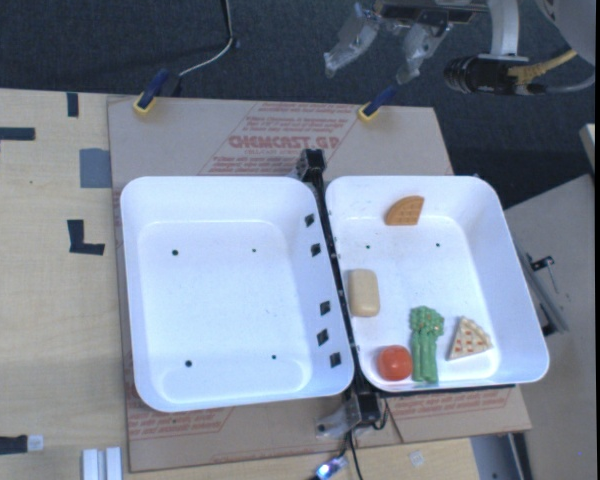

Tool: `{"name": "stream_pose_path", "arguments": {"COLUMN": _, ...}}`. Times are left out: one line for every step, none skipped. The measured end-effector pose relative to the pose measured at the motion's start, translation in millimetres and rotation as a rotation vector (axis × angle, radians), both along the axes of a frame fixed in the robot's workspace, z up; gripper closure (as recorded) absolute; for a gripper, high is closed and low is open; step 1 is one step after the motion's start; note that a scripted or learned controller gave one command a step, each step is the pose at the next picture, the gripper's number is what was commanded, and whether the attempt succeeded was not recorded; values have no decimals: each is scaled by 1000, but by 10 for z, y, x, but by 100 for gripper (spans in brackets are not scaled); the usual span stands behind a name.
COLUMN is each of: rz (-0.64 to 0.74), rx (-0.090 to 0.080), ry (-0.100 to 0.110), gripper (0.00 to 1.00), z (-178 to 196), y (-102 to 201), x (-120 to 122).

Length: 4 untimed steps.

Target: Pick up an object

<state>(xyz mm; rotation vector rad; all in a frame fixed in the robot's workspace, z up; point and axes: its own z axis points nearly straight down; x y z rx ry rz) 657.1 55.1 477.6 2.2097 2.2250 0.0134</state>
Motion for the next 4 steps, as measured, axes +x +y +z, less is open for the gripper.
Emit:
{"name": "stream_pose_path", "arguments": {"rz": -2, "rx": -1, "ry": 3, "gripper": 0, "z": 610, "y": 359, "x": 116}}
{"name": "stream_pose_path", "arguments": {"rz": -7, "rx": -5, "ry": 29, "gripper": 0, "z": -1278, "y": 316, "x": 92}}
{"name": "stream_pose_path", "arguments": {"rz": -3, "rx": 1, "ry": -2, "gripper": 0, "z": 58, "y": 521, "x": -130}}
{"name": "stream_pose_path", "arguments": {"rz": -3, "rx": -1, "ry": 3, "gripper": 0, "z": 606, "y": 837, "x": 117}}
